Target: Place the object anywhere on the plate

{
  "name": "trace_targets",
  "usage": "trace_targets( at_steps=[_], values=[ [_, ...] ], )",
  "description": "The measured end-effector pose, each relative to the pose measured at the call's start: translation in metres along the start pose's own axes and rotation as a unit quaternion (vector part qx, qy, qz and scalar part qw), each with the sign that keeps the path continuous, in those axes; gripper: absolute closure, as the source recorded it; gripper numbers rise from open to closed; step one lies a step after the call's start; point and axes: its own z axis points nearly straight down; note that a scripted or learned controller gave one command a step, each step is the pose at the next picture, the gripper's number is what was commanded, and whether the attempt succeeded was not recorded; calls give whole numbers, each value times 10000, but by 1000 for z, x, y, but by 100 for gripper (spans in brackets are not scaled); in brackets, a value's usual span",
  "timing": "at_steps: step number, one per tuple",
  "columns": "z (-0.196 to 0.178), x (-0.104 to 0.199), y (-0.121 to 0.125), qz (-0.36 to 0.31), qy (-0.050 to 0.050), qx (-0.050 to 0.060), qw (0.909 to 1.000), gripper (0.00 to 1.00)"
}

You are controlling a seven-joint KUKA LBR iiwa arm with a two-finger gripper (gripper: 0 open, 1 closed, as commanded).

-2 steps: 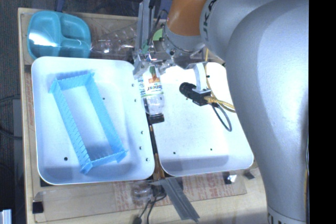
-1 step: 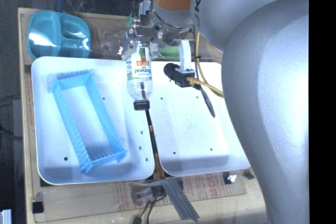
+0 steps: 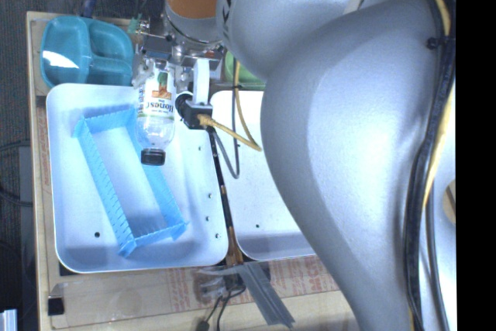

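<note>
Item: clear bottle [image 3: 157, 116], black cap downward, white-and-orange label, lettering too blurred to read; hung over left bin [image 3: 70, 229], above blue dish rack [image 3: 124, 174]. Gripper [image 3: 167, 74] fingers clamped its upper end. Blue plate [image 3: 81, 50] beyond the bin

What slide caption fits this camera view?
Gripper holds a clear plastic bottle, cap down, over the blue rack in the left white bin.
</note>
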Motion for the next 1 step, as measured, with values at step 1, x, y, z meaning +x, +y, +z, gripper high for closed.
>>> trace_targets(
  at_steps=[1],
  values=[
    [58,38,-6,-1253,0,17,9921,100]
  ],
)
